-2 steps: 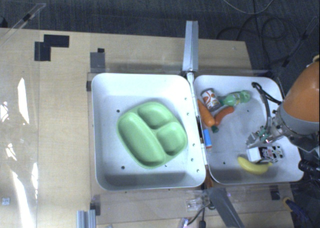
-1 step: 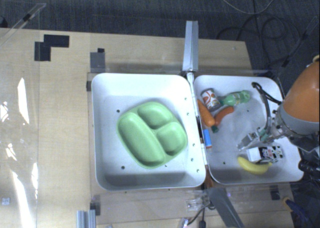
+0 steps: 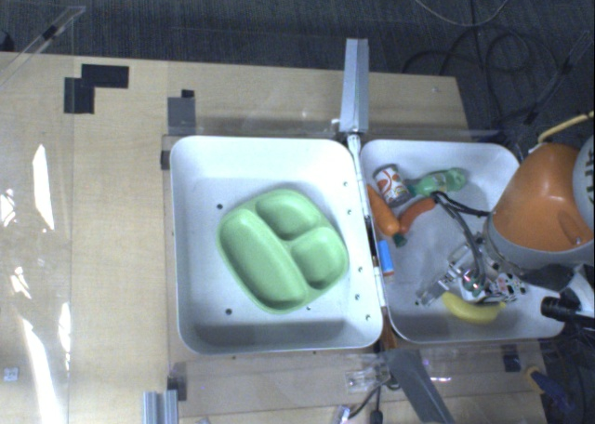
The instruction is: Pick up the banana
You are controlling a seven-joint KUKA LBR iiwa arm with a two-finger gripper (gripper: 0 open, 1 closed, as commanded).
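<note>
Yellow banana [image 3: 470,309] is lying unlifted by the right bin's [image 3: 409,320] front edge; the hand [image 3: 472,280] is hovering above, grip unclear.

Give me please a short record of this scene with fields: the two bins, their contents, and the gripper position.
left bin: shallow white bin holding a green three-compartment plastic tray
right bin: shallow white bin holding a yellow banana, an orange carrot, a small red and white can, a green bottle-shaped toy, a blue marker
gripper: two-finger gripper low, directly over the banana
banana held: cannot tell
</note>
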